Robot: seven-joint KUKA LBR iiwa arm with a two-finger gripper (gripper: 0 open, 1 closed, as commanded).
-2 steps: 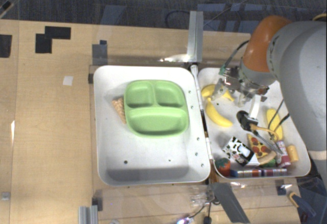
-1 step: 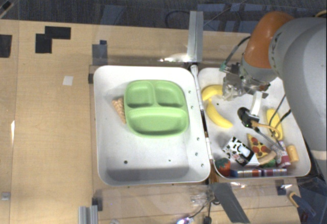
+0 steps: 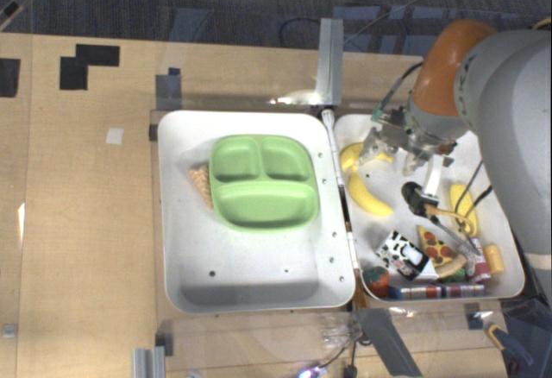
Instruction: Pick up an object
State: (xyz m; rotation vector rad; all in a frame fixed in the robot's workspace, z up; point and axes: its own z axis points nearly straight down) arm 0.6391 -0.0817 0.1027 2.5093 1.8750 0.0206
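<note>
My gripper point(image 3: 390, 157) hangs over the back of the right bin point(image 3: 509, 281), fingers spread and nothing between them. A yellow banana point(image 3: 366, 192) lies just left of and below it, its upper end close to the left finger point(image 3: 374, 149). Nearer the front of that bin lie a toy pizza slice point(image 3: 440, 251), a black-and-white toy point(image 3: 398, 254) and a small green ball point(image 3: 375, 279). The arm's grey body and orange band cover the bin's back right corner.
The left bin point(image 3: 250, 281) holds a green divided plate point(image 3: 262, 180) with a tan waffle-like piece point(image 3: 200, 184) poking out at its left. A row of small coloured items point(image 3: 431, 291) lines the right bin's front wall. A metal post point(image 3: 331, 57) stands behind the bins' divide.
</note>
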